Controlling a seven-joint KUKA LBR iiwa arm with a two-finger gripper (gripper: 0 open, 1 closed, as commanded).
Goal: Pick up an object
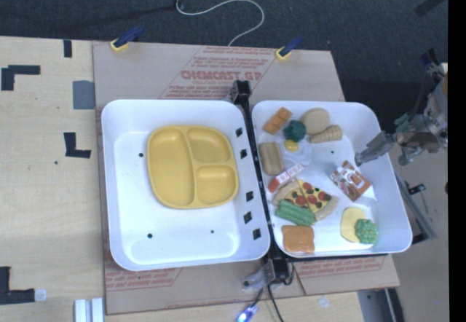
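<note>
The gripper (378,144) sits at the right rim of the right bin (386,189), at the end of a mechanism reaching in from the right. Whether it is released or clenched cannot be told at this resolution; nothing is visible in its grasp. The step in hand, as judged, is the approach: no object is selected or lifted yet.

All candidate objects lie in the right bin. Taking that bin as the landmark:

- A small red-and-white packet (350,180) lies toward the right side, nearest the gripper and apart from its neighbours.
- A pizza slice (309,197) lies at the centre, with a green vegetable (295,213) touching its lower edge.
- A yellow piece (352,224) with a green broccoli floret (366,232) sits in the lower right corner.
- An orange toast-like piece (298,239) rests against the lower rim.
- A bread roll (271,158) lies along the left wall.
- A tan round item (315,120) and a cone (325,135) sit near the upper rim.

Recommended procedure: select the packet, since it stands apart and needs the shortest travel. Centre above it before descending, and align the closing direction across its narrow side. Avoid the pizza cluster, where touching items are likely to shift. Keep clear of the bin rim on descent. The yellow tray (193,166) in the left bin (124,197) is not needed.
</note>
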